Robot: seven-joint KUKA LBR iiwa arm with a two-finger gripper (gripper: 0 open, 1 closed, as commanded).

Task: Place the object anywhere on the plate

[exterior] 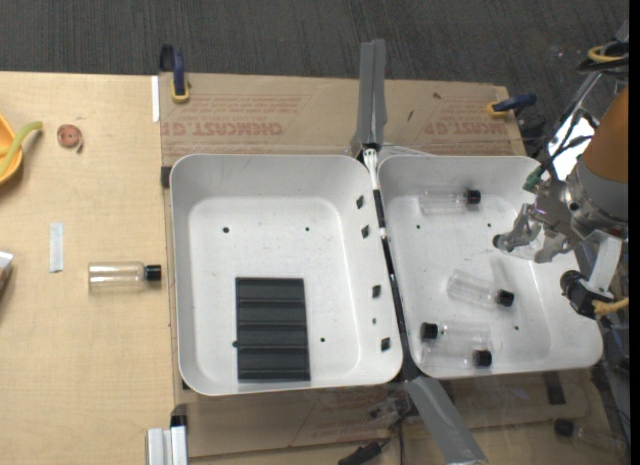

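- Two shallow white plastic bins sit side by side, rounded corners, smooth glossy walls, faintly speckled floors. The left bin [200,193] and right bin [400,178] touch along a shared middle edge with little black clips down it.
- The plate [271,330] is a dark ribbed rectangle, matte, lying flat at the front of the left bin's floor. Lots of bare white floor behind it and to both sides.
- The objects are clear little vials with black caps, all on their sides in the right bin: one near the back wall [447,199], one mid-floor [480,290], and two near the front rim [452,333] and [482,357], close together.
- The gripper [520,236] hovers over the right side of the right bin, metallic grey, nothing visibly between the fingers. Honestly can't tell if they're spread or pressed together, too blurry.
- One more clear vial [124,274] lies on the pale wooden bench left of the bins, well apart.
- Brown cardboard [260,113] lies under the bins, clamped at the back corners.
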